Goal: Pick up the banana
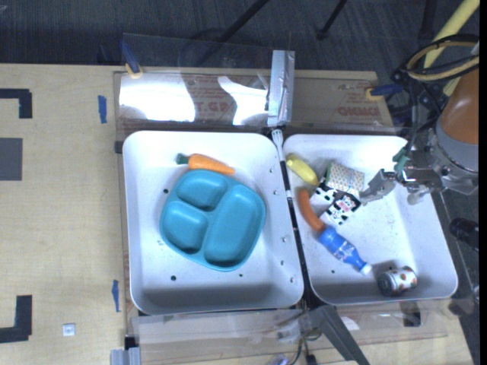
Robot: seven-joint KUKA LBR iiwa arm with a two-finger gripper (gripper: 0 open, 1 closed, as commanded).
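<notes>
Arm, grey with its orange band showing at the right edge of the frame, reaches in from the right at mid height and ends over the right bin. Its gripper hangs over the upper middle of that bin, pointing toward the left; a pale finger slants down and leftward toward the clutter there. Whether the fingers stand apart or together cannot be told from this angle, and nothing is seen between them.

The banana lies in the upper left corner of the right bin, close to the wall between the bins and well apart from the gripper. Just right of it sits a speckled box, with a black-and-white spotted toy below that, near the finger's tip. An orange carrot-like piece lies below the banana, a blue bottle slants toward the lower right, and a small can rests near the bin's bottom edge.

In the left bin a blue divided plate fills the middle, a carrot touching its upper rim.
</notes>
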